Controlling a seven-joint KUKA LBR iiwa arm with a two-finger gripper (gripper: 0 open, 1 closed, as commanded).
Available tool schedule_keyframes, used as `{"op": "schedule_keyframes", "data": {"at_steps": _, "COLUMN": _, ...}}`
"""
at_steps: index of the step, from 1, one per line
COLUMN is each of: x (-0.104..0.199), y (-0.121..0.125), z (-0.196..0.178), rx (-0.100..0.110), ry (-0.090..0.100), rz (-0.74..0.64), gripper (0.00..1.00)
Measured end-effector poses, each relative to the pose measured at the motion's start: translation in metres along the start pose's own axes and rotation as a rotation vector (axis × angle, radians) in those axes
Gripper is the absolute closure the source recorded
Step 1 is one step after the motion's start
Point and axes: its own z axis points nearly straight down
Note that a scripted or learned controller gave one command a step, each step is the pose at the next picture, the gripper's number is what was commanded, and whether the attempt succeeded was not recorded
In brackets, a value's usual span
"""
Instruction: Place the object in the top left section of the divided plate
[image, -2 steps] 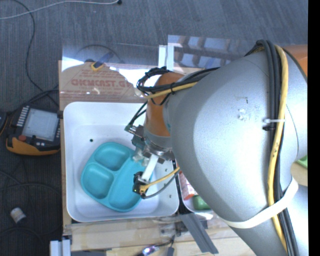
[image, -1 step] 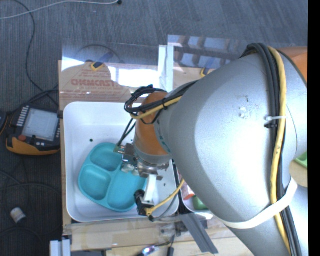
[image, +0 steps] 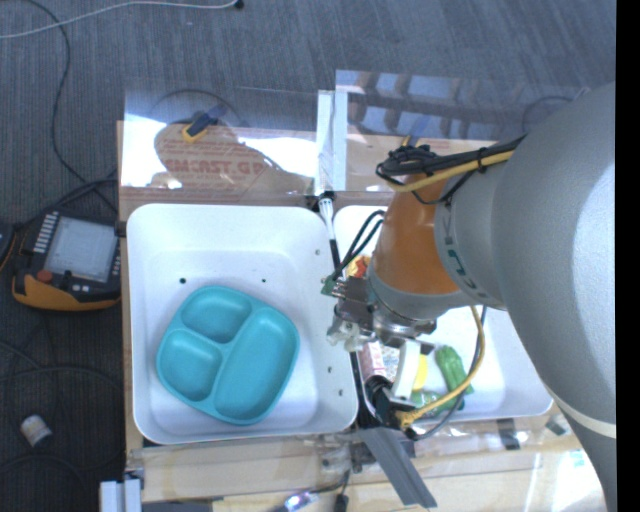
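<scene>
Camera view shows the teal divided plate (image: 228, 352) lying in the left bin (image: 150, 250), toward its near side. The arm (image: 430, 250) reaches over the right bin (image: 497, 385), with the gripper (image: 392, 352) low over that bin's left part, near the wall between the bins. The wrist covers it, so I cannot tell whether it is open or closed. A green object (image: 450, 366) and a yellow object (image: 419, 374) lie just beside it in the right bin, well apart from the plate.

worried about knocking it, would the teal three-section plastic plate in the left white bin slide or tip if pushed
The teal divided plate lies flat and looks low and wide, so it would probably slide rather than tip. Its moulded ridges suggest it is stiff. The smooth white bin floor likely gives little grip.
</scene>
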Motion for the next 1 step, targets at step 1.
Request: {"op": "schedule_keyframes", "data": {"at_steps": 1, "x": -0.0199, "y": 0.0184, "z": -0.0003, "rx": 0.000, "ry": 0.000, "rz": -0.070, "gripper": 1.00}}
